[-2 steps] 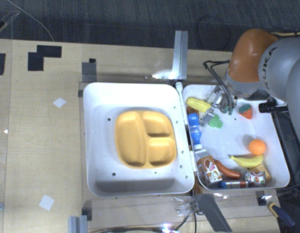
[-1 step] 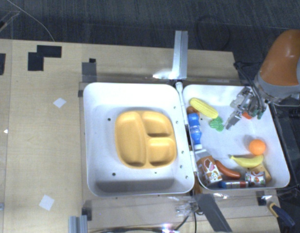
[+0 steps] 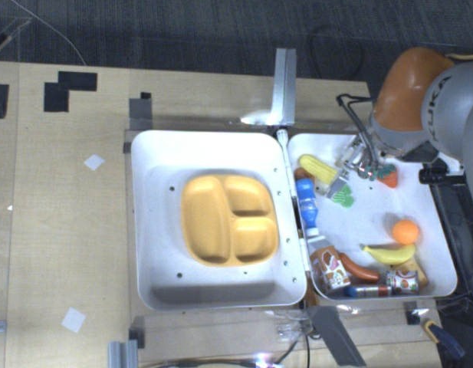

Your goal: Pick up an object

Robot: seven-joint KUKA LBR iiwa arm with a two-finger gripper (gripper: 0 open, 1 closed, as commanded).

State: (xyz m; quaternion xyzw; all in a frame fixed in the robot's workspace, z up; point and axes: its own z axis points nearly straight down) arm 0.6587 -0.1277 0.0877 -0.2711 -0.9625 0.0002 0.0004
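My gripper [image 3: 351, 172] hangs over the back of the right bin [image 3: 443, 240], low above its floor. A yellow corn cob [image 3: 316, 168] lies just to its left. A small green toy [image 3: 343, 198] sits right below its tip, and I cannot tell whether they touch. A red-orange carrot piece [image 3: 387, 179] lies just to its right. Nothing visibly hangs from the gripper.
The right bin also holds a blue bottle [image 3: 305, 203] along its left wall, an orange ball [image 3: 405, 231], a banana [image 3: 390, 253], a sausage [image 3: 356, 267] and small cans [image 3: 403, 281] at the front. The left bin [image 3: 156, 228] holds a yellow divided tray [image 3: 228, 218].
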